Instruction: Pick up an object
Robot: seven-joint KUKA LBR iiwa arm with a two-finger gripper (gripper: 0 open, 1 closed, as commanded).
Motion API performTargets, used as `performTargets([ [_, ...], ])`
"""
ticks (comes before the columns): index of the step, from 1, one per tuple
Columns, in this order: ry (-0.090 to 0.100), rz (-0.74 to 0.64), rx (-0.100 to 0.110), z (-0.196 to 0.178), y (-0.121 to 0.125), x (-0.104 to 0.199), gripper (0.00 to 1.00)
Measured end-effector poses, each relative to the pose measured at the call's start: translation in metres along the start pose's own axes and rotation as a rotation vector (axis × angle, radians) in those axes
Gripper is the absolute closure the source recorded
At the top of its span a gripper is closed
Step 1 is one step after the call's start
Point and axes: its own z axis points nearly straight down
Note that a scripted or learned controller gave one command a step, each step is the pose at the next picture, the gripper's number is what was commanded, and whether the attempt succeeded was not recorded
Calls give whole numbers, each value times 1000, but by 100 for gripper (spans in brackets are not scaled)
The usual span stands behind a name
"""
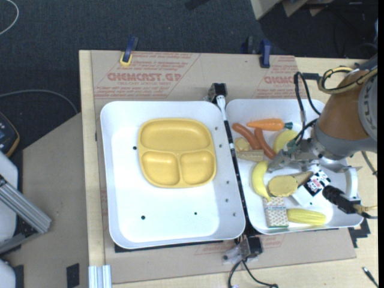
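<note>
While the jaws, whose state I could not tell, sat low among toy food in the right bin, at the tray's three o'clock, nothing looked lifted yet.

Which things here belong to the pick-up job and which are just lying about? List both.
Job:
- hand, down among the toy food in the right bin
- banana
- carrot
- sausages
- corn cob

Lying about:
- yellow divided plate in the left bin
- clamps on the board's far edge
- cables
</note>
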Motion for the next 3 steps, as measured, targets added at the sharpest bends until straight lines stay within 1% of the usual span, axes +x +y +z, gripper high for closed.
performTargets([
  [1,-2,1,-4,-12,1,-1,100],
  [2,-4,0,-9,-55,2,-3,100],
  [3,-4,0,-10,-98,-1,-6,100],
])
